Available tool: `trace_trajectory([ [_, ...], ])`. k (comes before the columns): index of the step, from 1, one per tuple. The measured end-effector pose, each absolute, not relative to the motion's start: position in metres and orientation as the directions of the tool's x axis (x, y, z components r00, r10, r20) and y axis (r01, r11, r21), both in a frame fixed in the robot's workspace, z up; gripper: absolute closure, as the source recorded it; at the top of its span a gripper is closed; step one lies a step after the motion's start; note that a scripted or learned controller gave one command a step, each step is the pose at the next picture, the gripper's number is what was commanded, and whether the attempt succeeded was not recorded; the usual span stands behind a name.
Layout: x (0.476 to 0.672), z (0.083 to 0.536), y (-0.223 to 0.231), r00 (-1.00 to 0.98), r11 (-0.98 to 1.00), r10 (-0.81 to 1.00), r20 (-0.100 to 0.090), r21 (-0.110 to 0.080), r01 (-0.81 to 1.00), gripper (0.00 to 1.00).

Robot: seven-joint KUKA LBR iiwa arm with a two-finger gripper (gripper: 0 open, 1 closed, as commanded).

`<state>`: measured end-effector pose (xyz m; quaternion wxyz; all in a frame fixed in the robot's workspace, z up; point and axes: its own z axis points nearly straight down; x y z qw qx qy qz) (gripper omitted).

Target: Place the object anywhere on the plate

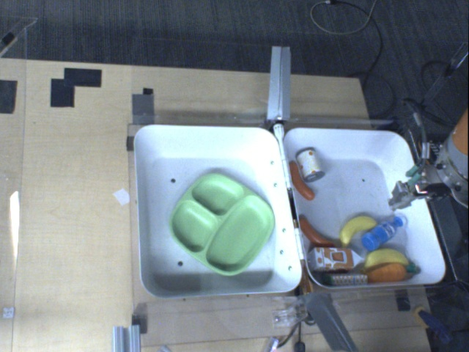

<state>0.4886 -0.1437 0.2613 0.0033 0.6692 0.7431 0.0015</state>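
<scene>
Camera view: tool (405, 191) over right bin (352, 141) edge, grip state unclear.

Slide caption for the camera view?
Gripper at right bin's edge; green divided plate sits in left bin.

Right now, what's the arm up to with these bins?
The gripper sits at the right edge of the right bin, above the toys, with nothing visibly held. That bin holds a small can, two sausages, two bananas, a blue bottle, a carton and a carrot. The green divided plate lies in the left bin with nothing on it, so no placing has happened yet.
</scene>
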Motion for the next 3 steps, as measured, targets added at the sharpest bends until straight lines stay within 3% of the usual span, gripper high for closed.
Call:
trace_trajectory([
  [1, 0.516, 0.243, -0.018, -0.185, 0.185, 0.983, -0.001, 0.004, 0.983, 1.0],
  [2, 0.585, 0.231, -0.003, -0.457, 0.457, 0.89, -0.003, 0.006, 0.889, 1.0],
  [3, 0.591, 0.225, 0.032, -0.619, 0.619, 0.786, -0.004, 0.007, 0.786, 1.0],
])
